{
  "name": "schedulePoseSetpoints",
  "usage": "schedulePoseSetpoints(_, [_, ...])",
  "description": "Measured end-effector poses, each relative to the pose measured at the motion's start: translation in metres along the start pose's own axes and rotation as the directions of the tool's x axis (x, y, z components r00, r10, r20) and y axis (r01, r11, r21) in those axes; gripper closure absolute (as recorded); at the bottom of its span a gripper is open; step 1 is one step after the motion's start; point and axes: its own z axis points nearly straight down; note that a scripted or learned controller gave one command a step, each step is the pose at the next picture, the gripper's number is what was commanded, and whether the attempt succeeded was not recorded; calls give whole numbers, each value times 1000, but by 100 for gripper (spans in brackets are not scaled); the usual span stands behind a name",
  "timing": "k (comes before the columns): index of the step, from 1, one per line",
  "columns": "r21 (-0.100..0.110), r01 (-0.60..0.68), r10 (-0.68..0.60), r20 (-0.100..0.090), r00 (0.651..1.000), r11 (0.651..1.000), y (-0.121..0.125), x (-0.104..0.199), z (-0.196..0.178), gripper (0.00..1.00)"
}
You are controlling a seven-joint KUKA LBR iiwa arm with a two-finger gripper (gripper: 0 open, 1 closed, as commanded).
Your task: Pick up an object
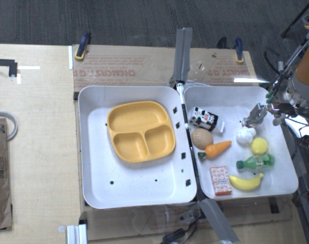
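Right bin (281, 187) — white object (244, 135) below pincer (254, 117)

The arm (303, 80) is grey at the wrist, with an orange band above it (cut off by the frame edge). Thin dark cables run along it, and its small metallic claw (255, 117) looks silvery-grey.

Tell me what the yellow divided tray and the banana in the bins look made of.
Yellow three-compartment tray: likely moulded plastic, matte, with uniform colour and rounded edges. Yellow banana: probably a plastic toy, smooth, evenly coloured, slight sheen; material uncertain.
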Motion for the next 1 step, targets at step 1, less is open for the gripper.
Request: schedulePoseSetpoints(1, [-1, 242, -242, 0, 970, 970, 0, 75, 128, 0])
